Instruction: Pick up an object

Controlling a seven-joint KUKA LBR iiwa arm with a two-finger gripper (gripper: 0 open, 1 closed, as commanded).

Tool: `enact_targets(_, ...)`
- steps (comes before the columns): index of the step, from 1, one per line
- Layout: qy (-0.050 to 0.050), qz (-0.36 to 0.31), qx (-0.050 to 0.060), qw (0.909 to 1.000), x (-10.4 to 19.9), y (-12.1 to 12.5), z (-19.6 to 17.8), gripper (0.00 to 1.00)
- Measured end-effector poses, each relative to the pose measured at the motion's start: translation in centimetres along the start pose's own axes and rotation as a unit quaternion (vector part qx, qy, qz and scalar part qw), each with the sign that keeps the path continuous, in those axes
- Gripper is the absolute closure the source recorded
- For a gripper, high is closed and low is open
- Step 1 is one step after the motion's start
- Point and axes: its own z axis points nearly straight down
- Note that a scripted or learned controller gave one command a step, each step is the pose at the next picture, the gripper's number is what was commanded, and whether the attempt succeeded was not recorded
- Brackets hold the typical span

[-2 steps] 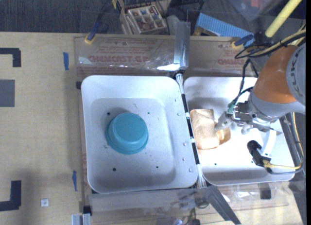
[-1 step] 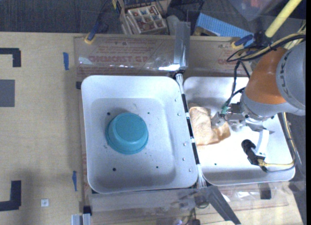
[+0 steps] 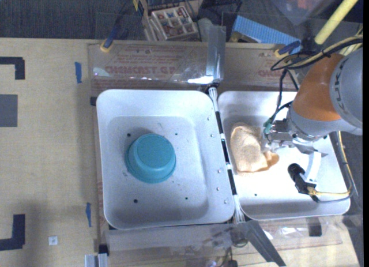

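Left bin [image 3: 109, 202] and right bin [image 3: 256, 199] sit side by side, walls touching. The arm [image 3: 323, 101] comes in over the right bin from the right. A teal bowl [image 3: 151, 157], mouth down, sits mid-floor of the left bin. A tan bread-like lump [image 3: 247, 146], the likely pick, lies in the right bin's left half, near the shared wall. The gripper [image 3: 271, 142] is at the lump's right edge. Whether it is open or closed cannot be told, nor whether it touches.

Risks, as judged: the gripper is off-centre on the lump, so a close here may pinch only the rim and slip off on the lift, or nudge the lump against the wall. It looks soft, so it may sag.

Nothing else crowds the lump. The bowl is well apart in the other bin, so only the shared wall limits approach from the left.
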Motion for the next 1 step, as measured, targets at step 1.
enact_targets(1,-0.002,-0.176,0.006,0.9844,3.67,2.42,-10.69,1.0)
